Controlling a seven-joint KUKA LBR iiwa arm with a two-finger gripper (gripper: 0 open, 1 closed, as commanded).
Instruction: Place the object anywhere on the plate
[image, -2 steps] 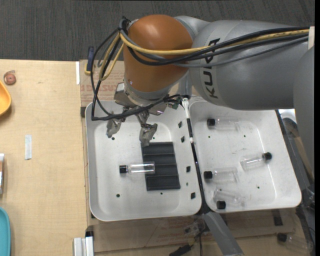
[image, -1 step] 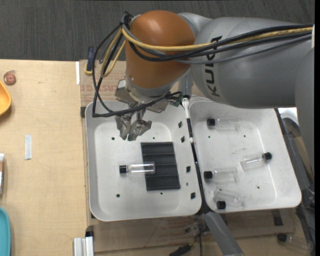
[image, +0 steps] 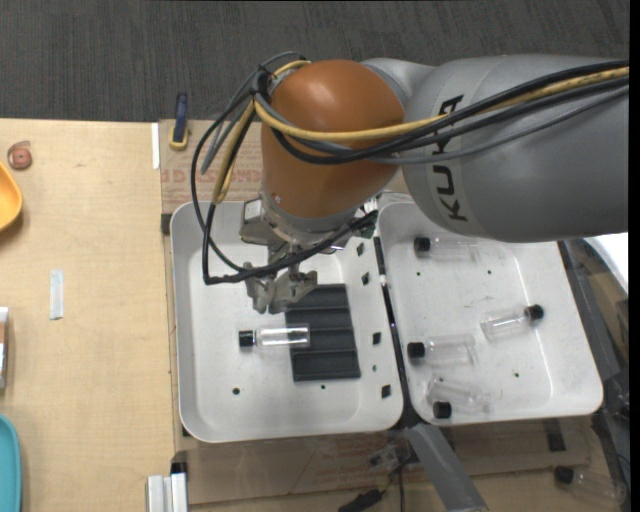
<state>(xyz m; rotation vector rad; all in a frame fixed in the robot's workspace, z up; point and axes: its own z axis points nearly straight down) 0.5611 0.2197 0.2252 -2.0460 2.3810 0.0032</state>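
Big grey arm coming in from the right, filling the top right of the frame, orange band bulging over the top edge of the left bin. Cables looping off its left side.

Two white bins side by side in the lower middle, left one with plenty of bare floor along its left wall and bottom rim. Right bin mostly open in the middle too.

Black ridged plate sitting mid-left bin, slightly tilted, well clear of the walls.

Claw hanging just above the plate's upper left corner. Can't tell how it's set from this angle.

Clear tube with a black cap lying flat, capped end off the plate's left edge, other end on the plate, just below the claw.

Four more capped tubes scattered in the right bin: top left, right, centre left, bottom left.
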